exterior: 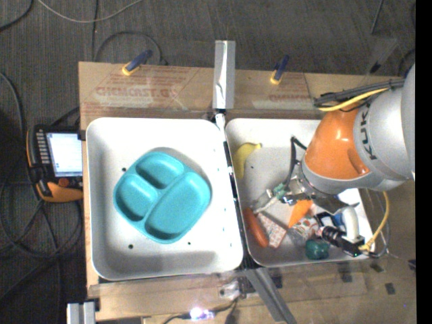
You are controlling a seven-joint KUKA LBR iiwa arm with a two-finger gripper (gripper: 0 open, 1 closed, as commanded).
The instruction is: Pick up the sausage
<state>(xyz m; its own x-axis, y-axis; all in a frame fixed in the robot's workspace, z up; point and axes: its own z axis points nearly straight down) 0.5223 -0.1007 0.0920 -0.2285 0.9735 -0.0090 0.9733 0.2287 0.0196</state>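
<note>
The sausage (256, 227) is seen lying near the right bin's (270, 150) front-left corner, while the gripper (283, 196) is poised just beside it, its state impossible to tell.

Grey carpet (67, 39), trailing cables (64, 15)

Robotics lab: KUKA arm (378, 137) over 2 white bins (101, 201), clamped bench (169, 90), loose cables on carpet (61, 12).
</note>
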